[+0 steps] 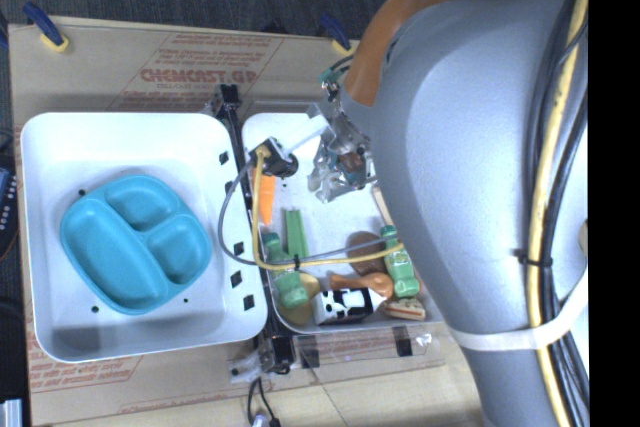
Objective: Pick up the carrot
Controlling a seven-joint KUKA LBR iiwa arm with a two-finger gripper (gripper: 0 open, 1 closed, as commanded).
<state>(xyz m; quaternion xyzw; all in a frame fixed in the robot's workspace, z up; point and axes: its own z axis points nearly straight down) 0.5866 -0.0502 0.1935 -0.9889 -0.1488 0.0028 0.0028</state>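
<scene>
The carrot point(265, 199) is a slim orange piece lying lengthwise against the left wall of the right bin point(284, 127). My gripper point(336, 173) is a shiny metal head hanging over the upper middle of that bin. It is to the right of the carrot and a little further back, with bare white floor between them. Nothing orange shows at the gripper. The big grey arm hides the bin's right side.
A green stick point(295, 233) lies just right of the carrot. Toward the near end are a green round piece point(291, 291), a black-and-white cow toy point(346, 306), brown pieces point(364, 244) and a green bottle point(401, 271). The left bin point(60, 140) holds a blue divided plate point(135, 243).
</scene>
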